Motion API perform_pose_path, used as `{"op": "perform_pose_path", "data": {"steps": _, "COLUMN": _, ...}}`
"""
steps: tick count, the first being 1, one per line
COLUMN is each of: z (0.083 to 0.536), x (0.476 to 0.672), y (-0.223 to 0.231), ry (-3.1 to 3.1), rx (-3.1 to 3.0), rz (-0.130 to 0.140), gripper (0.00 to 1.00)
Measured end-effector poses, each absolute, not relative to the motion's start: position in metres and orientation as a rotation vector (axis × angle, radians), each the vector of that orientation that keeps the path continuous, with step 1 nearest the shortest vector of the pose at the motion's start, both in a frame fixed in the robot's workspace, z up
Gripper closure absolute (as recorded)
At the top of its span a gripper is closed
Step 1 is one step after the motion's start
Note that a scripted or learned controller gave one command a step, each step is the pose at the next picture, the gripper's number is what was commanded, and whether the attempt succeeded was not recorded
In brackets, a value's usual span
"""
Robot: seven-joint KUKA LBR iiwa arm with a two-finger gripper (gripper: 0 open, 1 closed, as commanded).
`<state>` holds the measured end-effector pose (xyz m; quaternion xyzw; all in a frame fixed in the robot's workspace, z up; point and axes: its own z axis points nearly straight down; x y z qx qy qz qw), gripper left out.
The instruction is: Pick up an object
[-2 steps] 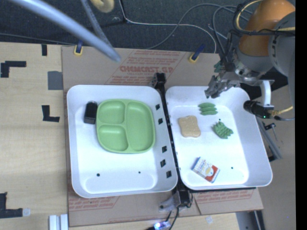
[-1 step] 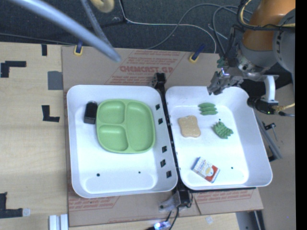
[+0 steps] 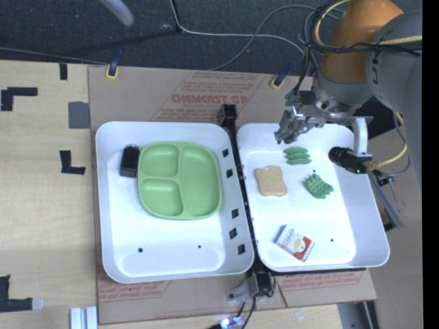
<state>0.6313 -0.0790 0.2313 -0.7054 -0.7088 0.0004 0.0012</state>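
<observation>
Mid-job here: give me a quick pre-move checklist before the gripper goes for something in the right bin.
1. Gripper over the right bin: ok, near its top edge.
2. Nearest target: ok, pea pod lies just below the gripper.
3. Pea pod clear of neighbours: ok, apart from the bread slice and the leafy green piece.
4. Fingers open: cannot tell.
5. Anything held already: cannot tell.
6. Small box out of the path: ok, near the front edge.
</observation>
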Motion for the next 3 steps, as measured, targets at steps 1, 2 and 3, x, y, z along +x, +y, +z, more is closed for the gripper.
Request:
{"op": "perform_pose_path", "data": {"steps": 1, "z": 0.236, "x": 0.604, "y": -0.024, "ry": -2.225, "rx": -2.213, "rz": 0.002, "gripper": 1.0}}
{"op": "perform_pose_path", "data": {"steps": 2, "z": 0.241, "x": 0.579, "y": 0.019, "ry": -2.225, "rx": -2.213, "rz": 0.001, "gripper": 1.0}}
{"op": "perform_pose_path", "data": {"steps": 3, "z": 0.244, "x": 0.553, "y": 0.071, "ry": -2.227, "rx": -2.211, "rz": 0.002, "gripper": 1.0}}
